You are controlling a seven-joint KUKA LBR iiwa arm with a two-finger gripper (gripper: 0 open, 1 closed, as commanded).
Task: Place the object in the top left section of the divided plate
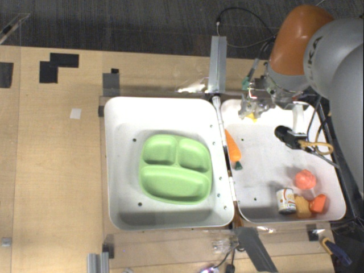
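Arm (335,44) cropped at right edge

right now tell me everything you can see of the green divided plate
The green divided plate is a rounded rectangle of what looks like matte plastic, lying flat and face up in the middle of the left white bin. Raised ridges split it into three sections: two smaller ones along the far side and one wide one along the near side. All three sections hold nothing. It rests on the bin floor, apart from the bin walls.

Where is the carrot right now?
The carrot lies in the right bin, along its left wall beside the divider between the two bins. The green divided plate sits just across that divider in the left bin.
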